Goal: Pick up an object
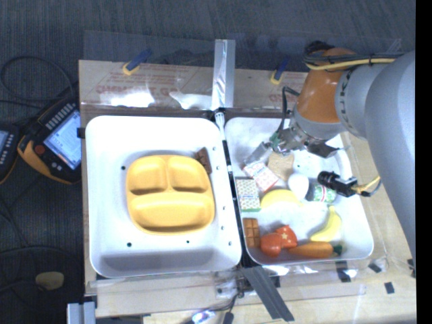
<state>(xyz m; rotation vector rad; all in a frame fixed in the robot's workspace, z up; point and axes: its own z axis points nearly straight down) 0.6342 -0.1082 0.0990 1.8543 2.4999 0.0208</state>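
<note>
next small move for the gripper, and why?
Probably lower straight down a little. The gripper hangs at the back of the right white bin, above the small checkered packet, with nothing visibly held. The yellow lemon and yellow banana lie nearer the front, so the packet looks like the closest target.

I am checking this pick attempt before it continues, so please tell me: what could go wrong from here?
1. The right bin is crowded: the banana, carrot, tomato and small bottle lie close together, so the gripper may push neighbours or catch two things.
2. The gripper is low near the flat packets; flat things are probably hard to pinch.
3. The yellow tray in the left bin looks too wide to grasp.
</note>
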